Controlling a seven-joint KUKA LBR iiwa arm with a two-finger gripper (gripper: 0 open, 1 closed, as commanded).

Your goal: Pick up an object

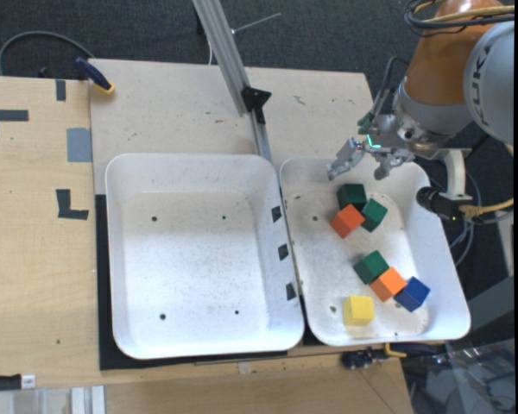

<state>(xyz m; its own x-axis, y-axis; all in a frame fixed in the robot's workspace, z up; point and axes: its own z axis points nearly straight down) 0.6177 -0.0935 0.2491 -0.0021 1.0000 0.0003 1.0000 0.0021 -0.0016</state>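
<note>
Yellow cube (358, 309) sits lowest in the right bin (440, 317), near the bottom edge of the frame. Just up and right of it: blue cube (413, 292), touching an orange cube (388, 283), which touches a green cube (370, 266) on its upper left. These three form a short diagonal row in the lower half of the right bin.

Second cluster higher in the same bin: orange-red cube (347, 220) with a dark green cube (351, 195) just above it and another green cube (375, 213) just to its right, all close together or touching.

Gripper (363, 163) hangs over the upper part of the right bin, above the upper cluster. Fingers (343, 164) spread wide, nothing between them, apart from the cubes below. Grey arm with orange band (453, 33) enters from the upper right of the frame.

Left bin (121, 188) lies at centre frame, side by side with the right bin, rims touching. Both bins rest on the desk (155, 102). Grey metal rail (229, 50) runs diagonally from top centre down to the gap between the bins. Black cable with a blue-yellow plug (95, 74) lies at upper left.
</note>
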